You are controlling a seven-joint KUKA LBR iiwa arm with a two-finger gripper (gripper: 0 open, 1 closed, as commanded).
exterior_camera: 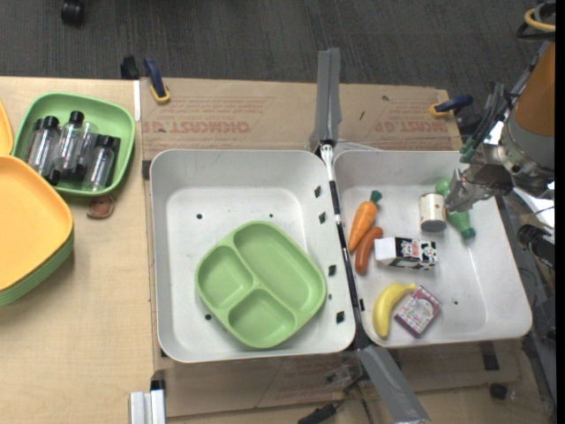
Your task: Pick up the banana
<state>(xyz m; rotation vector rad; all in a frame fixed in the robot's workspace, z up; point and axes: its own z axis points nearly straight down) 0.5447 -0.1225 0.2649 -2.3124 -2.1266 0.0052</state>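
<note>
The yellow banana (387,308) lies curved near the front of the right bin (494,316), touching a pink packet (417,311) on its right. My gripper (461,200) hangs at the bin's far right, well behind and to the right of the banana. It sits just above a white can (432,212) and a green bottle (460,222). Nothing is seen held in it.
An orange carrot (363,221), a red sausage-like piece (367,248) and a small milk carton (405,252) lie behind the banana. The left bin (177,193) holds a green divided plate (260,283). A green tray of bottles (75,144) and orange plates (26,228) sit far left.
</note>
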